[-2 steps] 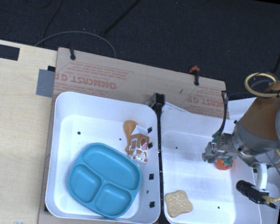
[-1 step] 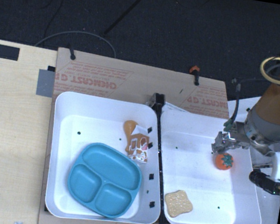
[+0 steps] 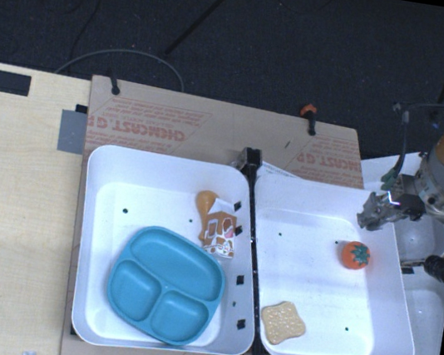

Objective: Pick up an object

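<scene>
At right-centre of frame, gripper (image 3: 379, 209) is hovering over the right bin (image 3: 401, 316) rim, finger state unreadable, nothing visibly held; looks like approach phase, needing a descent onto the tomato-like toy (image 3: 355, 255) just below-left.

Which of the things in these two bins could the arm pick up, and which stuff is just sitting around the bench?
Could be picked up:
- orange tomato-like toy, nearest the gripper
- toast slice
- blue divided plate
- small patterned carton
- tan toy piece

Just lying about:
- cardboard sheet under the bins
- cables behind
</scene>
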Motion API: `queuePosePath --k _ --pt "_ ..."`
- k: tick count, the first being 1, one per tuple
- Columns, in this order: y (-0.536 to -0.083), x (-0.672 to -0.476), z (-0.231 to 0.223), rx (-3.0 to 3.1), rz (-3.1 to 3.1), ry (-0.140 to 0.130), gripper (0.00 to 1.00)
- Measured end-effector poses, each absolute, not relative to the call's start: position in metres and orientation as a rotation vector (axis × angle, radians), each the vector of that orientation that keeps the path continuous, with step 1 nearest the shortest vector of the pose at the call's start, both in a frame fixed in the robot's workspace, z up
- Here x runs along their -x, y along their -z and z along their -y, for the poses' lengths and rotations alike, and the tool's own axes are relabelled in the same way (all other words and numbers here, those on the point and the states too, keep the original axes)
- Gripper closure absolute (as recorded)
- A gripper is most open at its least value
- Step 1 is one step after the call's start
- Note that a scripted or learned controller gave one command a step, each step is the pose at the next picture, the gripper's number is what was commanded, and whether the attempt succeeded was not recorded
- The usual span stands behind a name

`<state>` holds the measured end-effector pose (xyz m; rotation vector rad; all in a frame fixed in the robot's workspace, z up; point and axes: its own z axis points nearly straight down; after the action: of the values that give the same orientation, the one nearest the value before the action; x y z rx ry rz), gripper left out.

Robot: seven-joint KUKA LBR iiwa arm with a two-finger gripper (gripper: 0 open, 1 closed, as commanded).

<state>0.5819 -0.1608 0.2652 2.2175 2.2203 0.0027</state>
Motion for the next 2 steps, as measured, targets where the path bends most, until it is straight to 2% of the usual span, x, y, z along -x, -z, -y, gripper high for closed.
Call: queuePosePath --k 2 --pt "-0.262 -0.566 0.044 -2.219 -2.231 0.002 1.00"
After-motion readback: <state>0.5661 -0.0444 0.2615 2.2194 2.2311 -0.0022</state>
